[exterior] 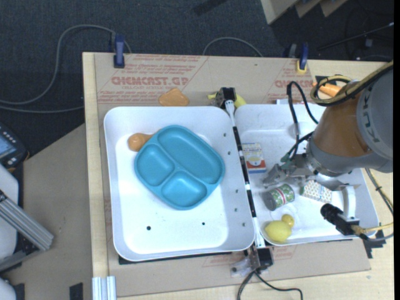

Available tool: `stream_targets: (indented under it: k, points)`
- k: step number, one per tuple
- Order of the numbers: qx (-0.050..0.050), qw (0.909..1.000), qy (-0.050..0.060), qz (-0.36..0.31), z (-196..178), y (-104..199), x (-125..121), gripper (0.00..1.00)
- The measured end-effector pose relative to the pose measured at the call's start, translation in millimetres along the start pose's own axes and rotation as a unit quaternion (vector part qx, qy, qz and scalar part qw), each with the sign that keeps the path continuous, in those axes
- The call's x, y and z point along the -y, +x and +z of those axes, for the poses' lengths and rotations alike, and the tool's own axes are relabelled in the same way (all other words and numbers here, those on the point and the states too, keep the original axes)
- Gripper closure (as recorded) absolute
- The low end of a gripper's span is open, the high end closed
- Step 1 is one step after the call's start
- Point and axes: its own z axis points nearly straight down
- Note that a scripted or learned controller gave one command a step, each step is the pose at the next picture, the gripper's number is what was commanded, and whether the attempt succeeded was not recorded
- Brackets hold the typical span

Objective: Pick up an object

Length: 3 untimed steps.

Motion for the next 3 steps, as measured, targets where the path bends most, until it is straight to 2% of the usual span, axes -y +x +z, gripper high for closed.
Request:
stream_targets:
  k: [1, 2, 3]
  points:
    - [0.000, 1.0000, 0.001, 0.000, 10, 4, 41, 0.00]
    - [0.001, 1.0000, -0.004, 0.000, -2, 4, 37, 1.00]
    - [0.000, 1.0000, -0.004, -0.004, -95, 88, 10, 1.00]
